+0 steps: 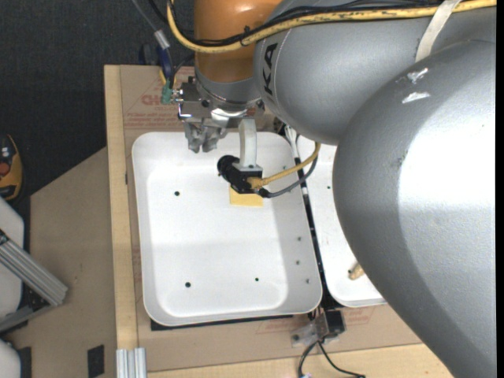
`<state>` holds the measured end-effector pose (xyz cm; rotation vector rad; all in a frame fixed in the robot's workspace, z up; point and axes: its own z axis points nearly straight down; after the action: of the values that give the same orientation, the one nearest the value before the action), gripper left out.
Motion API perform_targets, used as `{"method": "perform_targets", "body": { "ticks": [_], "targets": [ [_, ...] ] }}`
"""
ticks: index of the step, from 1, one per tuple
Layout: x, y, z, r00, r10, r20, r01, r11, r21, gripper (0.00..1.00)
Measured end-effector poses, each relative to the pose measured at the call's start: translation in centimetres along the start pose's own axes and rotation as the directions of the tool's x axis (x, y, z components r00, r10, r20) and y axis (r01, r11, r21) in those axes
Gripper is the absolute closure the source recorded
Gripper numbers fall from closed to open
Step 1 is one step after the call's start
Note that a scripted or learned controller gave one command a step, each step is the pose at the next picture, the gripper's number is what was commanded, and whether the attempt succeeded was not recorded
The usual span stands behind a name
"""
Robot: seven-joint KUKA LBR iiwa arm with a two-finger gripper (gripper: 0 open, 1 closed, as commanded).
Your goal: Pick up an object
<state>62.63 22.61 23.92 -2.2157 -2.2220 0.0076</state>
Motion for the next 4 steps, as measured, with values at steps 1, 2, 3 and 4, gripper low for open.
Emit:
{"method": "perform_targets", "body": {
  "ticks": [1,2,3,4],
  "targets": [
    [-0.1,3.0,-14.2,1.000,0.001,-0.005,-0.001,1.000,-0.023,1.00],
    [-0.2,1.0,-5.7,1.000,0.004,0.002,-0.004,1.000,0.003,1.00],
    [-0.2,-3.4,-2.6,1.000,0.004,0.001,-0.004,1.000,0.003,1.00],
    [-0.2,-2.8,-16.5,1.000,0.001,-0.007,-0.001,1.000,-0.023,1.00]
  ]
}}
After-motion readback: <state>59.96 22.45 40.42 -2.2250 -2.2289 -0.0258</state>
